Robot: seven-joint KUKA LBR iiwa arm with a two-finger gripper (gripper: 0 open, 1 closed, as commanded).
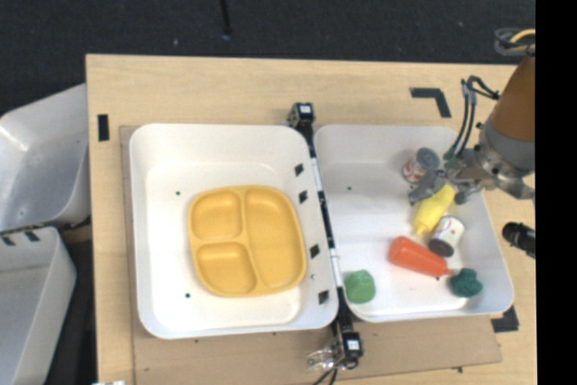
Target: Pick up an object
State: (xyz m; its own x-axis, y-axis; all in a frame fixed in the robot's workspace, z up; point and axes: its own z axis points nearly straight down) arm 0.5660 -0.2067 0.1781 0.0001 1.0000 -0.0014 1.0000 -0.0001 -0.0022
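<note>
**Gripper low over the yellow piece, right bin**

You see the yellow piece (432, 207) lying tilted in the right bin (365, 167), near its far-right side. The gripper (439, 185) sits directly over the piece's upper end; whether its fingers are spread or closed cannot be told. The step in hand appears to be the descent onto the piece, with no lift yet evident. Your next move calls for closing squarely across the piece, then rising straight. Note the crowding: a can (420, 164) just above, a small cup (446, 234) and a carrot (417, 257) just below, a dark green piece (466, 283) by the near corner. A green ball (360, 286) lies well apart. Open floor lies toward the bin's left wall. The left bin (162, 167) bears a tray (246, 241).
</note>
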